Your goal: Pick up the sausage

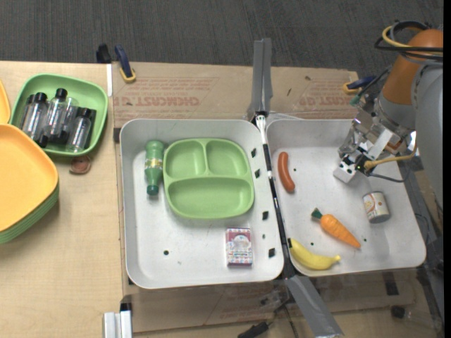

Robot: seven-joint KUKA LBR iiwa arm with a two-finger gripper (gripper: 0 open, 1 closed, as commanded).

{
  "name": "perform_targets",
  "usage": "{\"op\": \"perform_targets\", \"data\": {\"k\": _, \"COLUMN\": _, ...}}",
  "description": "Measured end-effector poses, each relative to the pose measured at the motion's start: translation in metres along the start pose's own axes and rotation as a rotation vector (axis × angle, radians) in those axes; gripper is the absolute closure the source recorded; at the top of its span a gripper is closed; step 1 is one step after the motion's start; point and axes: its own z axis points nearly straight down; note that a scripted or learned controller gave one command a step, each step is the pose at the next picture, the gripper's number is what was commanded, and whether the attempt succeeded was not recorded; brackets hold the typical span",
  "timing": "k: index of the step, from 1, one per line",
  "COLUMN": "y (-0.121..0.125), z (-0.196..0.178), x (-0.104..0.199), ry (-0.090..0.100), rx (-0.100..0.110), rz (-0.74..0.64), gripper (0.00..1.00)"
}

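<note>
The sausage (286, 171), reddish-brown and slim, lies lengthwise near the left wall of the right bin (394, 259). My gripper (350, 162) hangs over the upper right part of that same bin, well to the right of the sausage and apart from it. Nothing shows between it and the bin floor.
Also in the right bin are a carrot (337, 229), a banana (313, 257) at the front edge and a small can (376, 207). The left bin (134, 252) holds a green divided plate (208, 177), a green bottle (153, 166) and a small pink box (239, 246).
</note>
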Motion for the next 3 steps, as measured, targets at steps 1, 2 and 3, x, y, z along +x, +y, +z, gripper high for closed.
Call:
{"op": "perform_targets", "data": {"k": 1, "y": -0.012, "z": 0.007, "x": -0.030, "ry": 0.002, "rx": -0.046, "rz": -0.299, "gripper": 1.00}}
{"op": "perform_targets", "data": {"k": 2, "y": 0.003, "z": -0.020, "x": -0.003, "ry": -0.002, "rx": -0.019, "rz": -0.108, "gripper": 1.00}}
{"op": "perform_targets", "data": {"k": 3, "y": 0.005, "z": -0.018, "x": 0.004, "ry": 0.017, "rx": -0.014, "rz": 0.246, "gripper": 1.00}}
